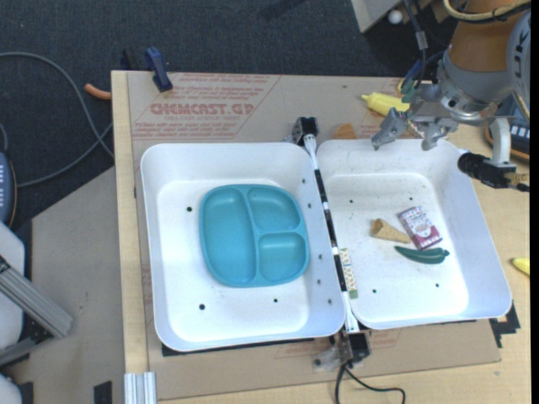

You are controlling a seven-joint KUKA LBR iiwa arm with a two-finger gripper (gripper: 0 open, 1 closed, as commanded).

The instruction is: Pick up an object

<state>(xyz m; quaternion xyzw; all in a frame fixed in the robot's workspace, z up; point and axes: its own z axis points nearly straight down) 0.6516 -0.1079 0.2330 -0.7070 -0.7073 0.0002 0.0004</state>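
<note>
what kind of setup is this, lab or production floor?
Likely a robotics lab bench, not production: two shallow white bins clamped to a brown board stencilled CHEMCAST GP, toy items like a divided teal plastic plate, loose cables trailing on dark carpet, and the grey arm's gripper.

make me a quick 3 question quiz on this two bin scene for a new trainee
1. True or false: the blue divided plate lies in the left bin.
2. Which item lies nearest the green pepper-shaped piece in the right bin?
A. red-and-white packet
B. tan wedge
C. yellow piece on the bench beyond the bin
3. Fill in: the tool hangs above the right bin's ____ rim.

Key
1. True.
2. A; the packet sits right against the green piece, apparently overlapping it.
3. Far; its two fingers are spread apart with nothing between them.
</note>
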